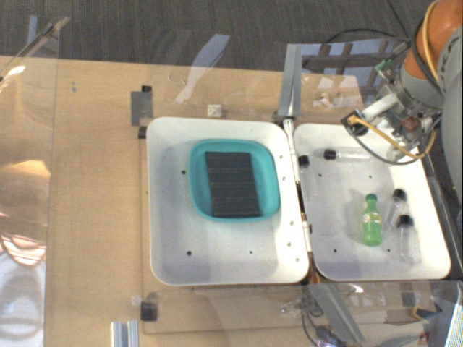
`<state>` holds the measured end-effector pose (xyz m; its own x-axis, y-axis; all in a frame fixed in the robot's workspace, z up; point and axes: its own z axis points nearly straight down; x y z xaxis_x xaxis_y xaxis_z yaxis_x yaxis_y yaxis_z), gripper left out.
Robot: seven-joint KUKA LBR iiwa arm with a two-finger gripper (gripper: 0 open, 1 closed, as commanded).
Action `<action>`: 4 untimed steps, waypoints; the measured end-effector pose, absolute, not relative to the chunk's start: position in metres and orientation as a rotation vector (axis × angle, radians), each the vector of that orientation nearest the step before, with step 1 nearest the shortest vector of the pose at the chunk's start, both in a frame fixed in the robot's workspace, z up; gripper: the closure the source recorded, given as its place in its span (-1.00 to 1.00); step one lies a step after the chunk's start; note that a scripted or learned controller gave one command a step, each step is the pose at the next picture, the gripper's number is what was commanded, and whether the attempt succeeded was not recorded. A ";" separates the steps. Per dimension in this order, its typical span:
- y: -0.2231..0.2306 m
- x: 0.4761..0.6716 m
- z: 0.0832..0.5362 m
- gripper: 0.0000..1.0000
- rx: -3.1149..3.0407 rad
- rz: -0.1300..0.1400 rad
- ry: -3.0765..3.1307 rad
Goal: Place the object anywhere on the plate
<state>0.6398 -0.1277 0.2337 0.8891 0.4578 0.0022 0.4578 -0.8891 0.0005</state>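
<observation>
A teal plate [197, 194] with rounded corners lies in the left white bin [168, 230]. On the plate rests a dark grey ridged rectangular block [233, 184], lying flat and covering most of the plate's middle. My gripper [407, 124] hangs at the far right, above the back right corner of the right bin [340, 260], well away from the plate. Yellow and black cables loop around the gripper, and I see nothing held in it.
The right bin holds a small green bottle [371, 221] lying near its middle, several clear bottles with black caps [402, 226] beside it, and another clear bottle [346, 153] near the back wall. A grey metal bar [291, 85] stands behind the seam between the bins.
</observation>
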 end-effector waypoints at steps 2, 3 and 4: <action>-0.136 0.644 0.227 -1.00 -3.060 -0.001 -0.712; -0.130 0.654 0.220 -1.00 -3.076 -0.002 -0.638; -0.124 0.622 0.264 -1.00 -3.099 -0.005 -0.514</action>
